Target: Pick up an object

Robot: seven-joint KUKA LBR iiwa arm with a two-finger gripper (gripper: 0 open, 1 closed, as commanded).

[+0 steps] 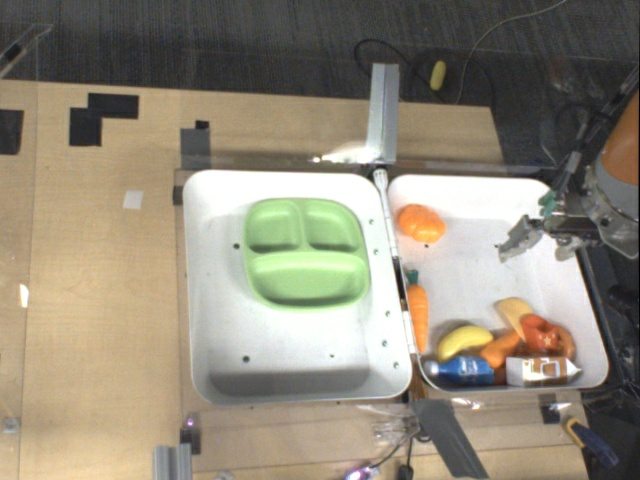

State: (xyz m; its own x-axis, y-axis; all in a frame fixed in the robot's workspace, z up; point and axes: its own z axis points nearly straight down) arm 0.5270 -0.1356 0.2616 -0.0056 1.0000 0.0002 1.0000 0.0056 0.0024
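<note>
Camera view. The gripper (540, 236) hangs over the right side of the right bin (470, 190), above bare white floor. Its two fingers stand spread apart, and nothing lies between them. The arm enters from the right edge.

No single object is named by the task, so any item in the right bin qualifies. An orange round fruit (421, 223) lies alone at the far left of that bin. A carrot (417, 314) lies against the left wall, just beside the divider. The remaining items crowd the near edge: a banana (463, 341), a blue bottle (463, 371), a white carton (541, 370), a red-orange item (545, 335) and a pale yellow piece (513, 311). The left bin (215, 268) holds a green divided plate (304, 250).

Probable fault conditions:
- A straight descent from the present position would likely close the fingers on nothing, because no object lies beneath them.
- In the near cluster the items touch or overlap. The fingers may land on two items at once, or push one aside.
- The carrot sits close to the bin wall. A finger may strike the wall before closing.
- The round fruit may roll away from a closing finger.
</note>
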